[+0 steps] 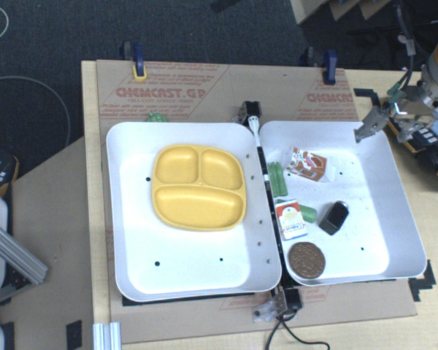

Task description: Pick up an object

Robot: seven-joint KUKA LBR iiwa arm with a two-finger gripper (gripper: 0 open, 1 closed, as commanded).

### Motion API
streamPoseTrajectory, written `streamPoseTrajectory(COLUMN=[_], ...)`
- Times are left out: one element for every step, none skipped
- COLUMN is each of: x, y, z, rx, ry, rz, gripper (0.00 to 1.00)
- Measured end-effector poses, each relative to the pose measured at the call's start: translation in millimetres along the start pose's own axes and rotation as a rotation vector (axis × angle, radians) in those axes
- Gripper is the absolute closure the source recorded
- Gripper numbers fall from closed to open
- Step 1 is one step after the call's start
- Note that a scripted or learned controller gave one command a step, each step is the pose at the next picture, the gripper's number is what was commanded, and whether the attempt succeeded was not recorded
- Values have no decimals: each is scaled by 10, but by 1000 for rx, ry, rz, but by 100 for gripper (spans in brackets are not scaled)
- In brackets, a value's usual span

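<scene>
The right bin (379, 195) holds several small objects. A brown and white snack packet (308, 164) lies near its back. A green stick (277, 179) rests along its left wall. A small red and white box (290, 220) lies beside a green piece (307, 214) and a black block (334, 217). A brown round disc (306, 259) sits at the front left corner. My gripper (368, 127) hangs over the bin's back right rim, well apart from all of these, with nothing seen in it.
The left bin (131, 224) carries a yellow divided plate (199, 187). A black bracket (250, 111) sits at the back between the bins. Blue clamps (138, 58) hold the cardboard base. Cables and gear crowd the right edge behind the arm (423, 100).
</scene>
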State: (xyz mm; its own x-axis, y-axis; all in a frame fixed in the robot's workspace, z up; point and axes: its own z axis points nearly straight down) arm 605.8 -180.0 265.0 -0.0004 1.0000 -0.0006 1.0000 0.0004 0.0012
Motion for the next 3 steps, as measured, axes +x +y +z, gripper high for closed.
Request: streamPoseTrajectory(x=[420, 956, 777], y=[-439, -1232, -1266], z=[-171, 115, 60], rx=[3, 11, 2], ry=[3, 5, 1], rz=[-3, -3, 2], gripper=[0, 0, 0])
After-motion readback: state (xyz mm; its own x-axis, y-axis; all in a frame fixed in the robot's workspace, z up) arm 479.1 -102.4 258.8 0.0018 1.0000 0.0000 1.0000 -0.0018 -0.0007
